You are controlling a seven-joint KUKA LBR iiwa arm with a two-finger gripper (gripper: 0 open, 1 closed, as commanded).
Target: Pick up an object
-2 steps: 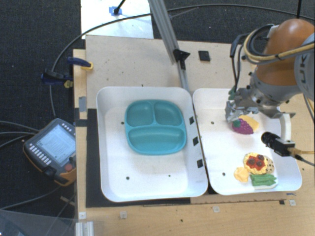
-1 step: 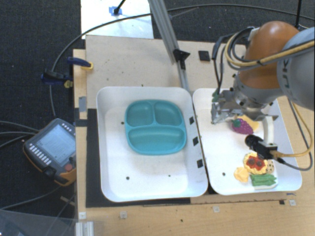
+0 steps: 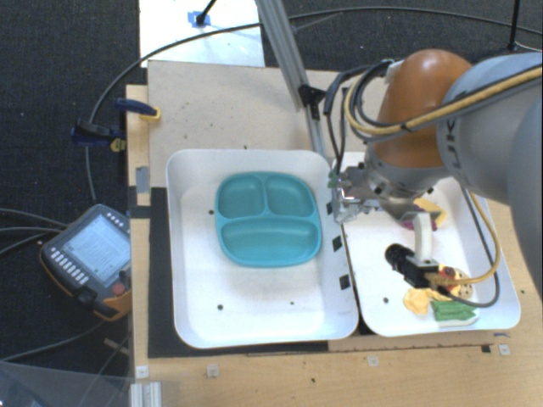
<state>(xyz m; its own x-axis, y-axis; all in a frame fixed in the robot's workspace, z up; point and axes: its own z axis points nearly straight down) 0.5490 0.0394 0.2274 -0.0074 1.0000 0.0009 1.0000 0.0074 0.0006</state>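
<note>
My gripper [image 3: 341, 203] hangs over the left rim of the right bin [image 3: 373, 312], under the orange-banded wrist. Small objects lie in that bin's near right corner: a yellow piece [image 3: 416, 301], a green piece [image 3: 453, 313] and a spotted toy [image 3: 456, 284]. Further back, a pink item [image 3: 422, 221] and a yellow item [image 3: 433, 209] peek out from beneath the arm, partly hidden. None of these things touches the gripper, and the small objects lie well to its right.
A teal divided plate [image 3: 268, 220] rests in the left bin [image 3: 195, 312]. A metal pole [image 3: 284, 41] slants up behind the bins. A teach pendant [image 3: 89, 257] and cables lie off the bench at left.
</note>
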